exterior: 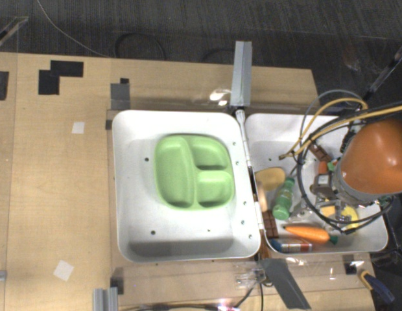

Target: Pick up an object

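Pincer (pixel 327 196), state untellable, hangs just right of the green bottle (pixel 283 198).

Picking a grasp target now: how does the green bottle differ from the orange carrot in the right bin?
The green bottle lies pointing up-down in the view; the long orange carrot lies crosswise below it. The bottle is stubbier and blunt, the carrot slimmer and tapering. Both lie flat in the right white bin, beside the gripper's cables.
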Robot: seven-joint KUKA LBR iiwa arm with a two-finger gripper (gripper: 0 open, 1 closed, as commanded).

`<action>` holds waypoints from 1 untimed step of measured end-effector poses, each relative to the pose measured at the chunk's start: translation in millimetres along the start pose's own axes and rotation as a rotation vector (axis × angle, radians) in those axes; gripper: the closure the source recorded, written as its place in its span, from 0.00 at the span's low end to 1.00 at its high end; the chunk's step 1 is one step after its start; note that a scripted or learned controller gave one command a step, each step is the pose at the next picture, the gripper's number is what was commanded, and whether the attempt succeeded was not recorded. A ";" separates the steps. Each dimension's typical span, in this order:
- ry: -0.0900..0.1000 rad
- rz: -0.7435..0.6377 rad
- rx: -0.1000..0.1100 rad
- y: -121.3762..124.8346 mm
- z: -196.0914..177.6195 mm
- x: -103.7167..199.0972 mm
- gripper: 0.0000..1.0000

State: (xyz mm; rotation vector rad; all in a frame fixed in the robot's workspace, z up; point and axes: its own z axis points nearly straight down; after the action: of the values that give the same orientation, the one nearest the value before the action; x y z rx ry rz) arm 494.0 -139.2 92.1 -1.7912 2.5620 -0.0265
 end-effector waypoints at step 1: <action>-0.009 -0.004 0.012 -3.8 -13.0 -5.4 1.00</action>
State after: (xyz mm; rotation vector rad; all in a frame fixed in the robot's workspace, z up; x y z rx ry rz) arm 499.1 -135.4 105.1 -1.7874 2.5469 -0.0339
